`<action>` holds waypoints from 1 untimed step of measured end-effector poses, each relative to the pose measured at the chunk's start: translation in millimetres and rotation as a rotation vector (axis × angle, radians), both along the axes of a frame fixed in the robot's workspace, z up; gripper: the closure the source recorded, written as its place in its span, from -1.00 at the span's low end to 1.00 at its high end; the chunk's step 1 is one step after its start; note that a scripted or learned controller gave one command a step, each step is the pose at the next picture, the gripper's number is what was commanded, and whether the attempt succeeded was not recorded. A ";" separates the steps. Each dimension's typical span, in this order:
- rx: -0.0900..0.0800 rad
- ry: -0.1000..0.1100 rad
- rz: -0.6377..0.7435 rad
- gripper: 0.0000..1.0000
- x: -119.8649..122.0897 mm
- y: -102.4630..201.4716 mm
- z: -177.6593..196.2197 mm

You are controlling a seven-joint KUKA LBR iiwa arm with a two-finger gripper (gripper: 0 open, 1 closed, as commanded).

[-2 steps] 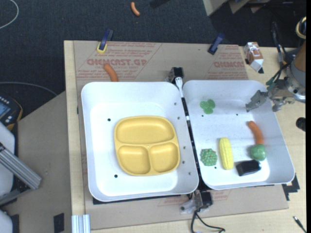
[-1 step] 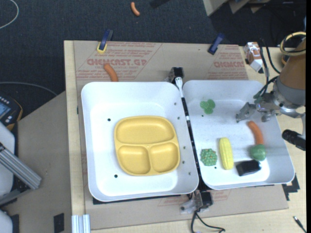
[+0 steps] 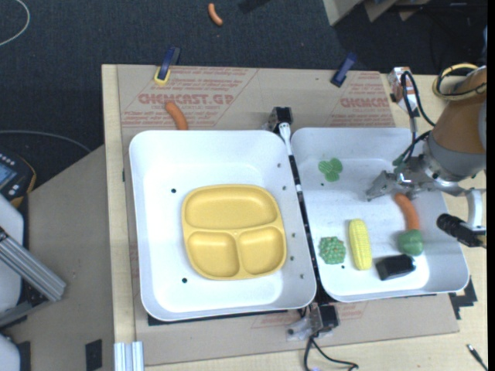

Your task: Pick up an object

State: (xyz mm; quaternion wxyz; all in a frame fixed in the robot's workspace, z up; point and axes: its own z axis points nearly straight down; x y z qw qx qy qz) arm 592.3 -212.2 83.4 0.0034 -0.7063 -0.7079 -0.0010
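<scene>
Arm came in from the right, orange band above the wrist, gripper (image 3: 397, 185) low over the right bin (image 3: 348, 145). Its grey metal parts sat just above the top end of the carrot (image 3: 407, 210); couldn't tell if they touched it, or how wide the gripper stood.

Right bin contents:
- carrot, tilted, near the right side, green ball-shaped thing (image 3: 411, 242) just below it
- black block (image 3: 395, 267) near the front edge
- corn cob (image 3: 359, 243) standing lengthwise, mid-bin
- round green bumpy piece (image 3: 332, 250) just left of the corn
- small green broccoli-like piece (image 3: 331, 168) toward the back, apart from the rest

Left bin (image 3: 155, 230) held 1 yellow tray (image 3: 232, 230) with 3 compartments, roughly centered.

On the bench (image 3: 232, 91) behind the left bin, another orange carrot-like piece (image 3: 177, 115). 1 small orange item (image 3: 215, 13) lay on the dark floor further back.
</scene>
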 end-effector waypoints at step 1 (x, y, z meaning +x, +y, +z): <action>-0.005 -0.004 0.000 1.00 0.5 -1.6 12.3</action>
